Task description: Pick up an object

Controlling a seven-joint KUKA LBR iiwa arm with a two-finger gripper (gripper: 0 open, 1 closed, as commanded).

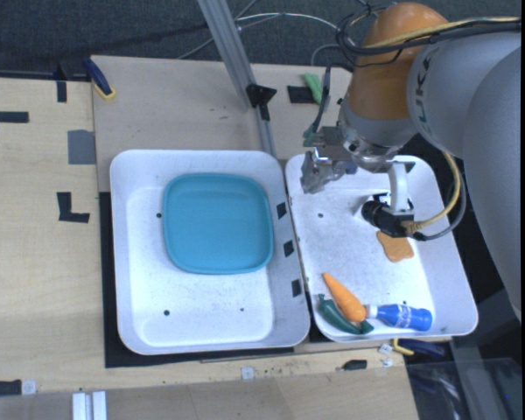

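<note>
In the right bin (437, 278) lie an orange carrot with a green top (343, 300), a blue and white tube (401, 316) near the front edge, and a flat tan piece (395, 247) at the right. My gripper (318, 173) hangs over the bin's far left corner, well away from these objects. Nothing shows between its fingers. The grey arm with its orange band (394, 51) covers the bin's far side.
A blue square plate (217, 222) lies in the left bin (140, 261). A slanted metal pole (236, 55) rises behind the bins. Cables loop around the wrist and over the right bin's right side.
</note>
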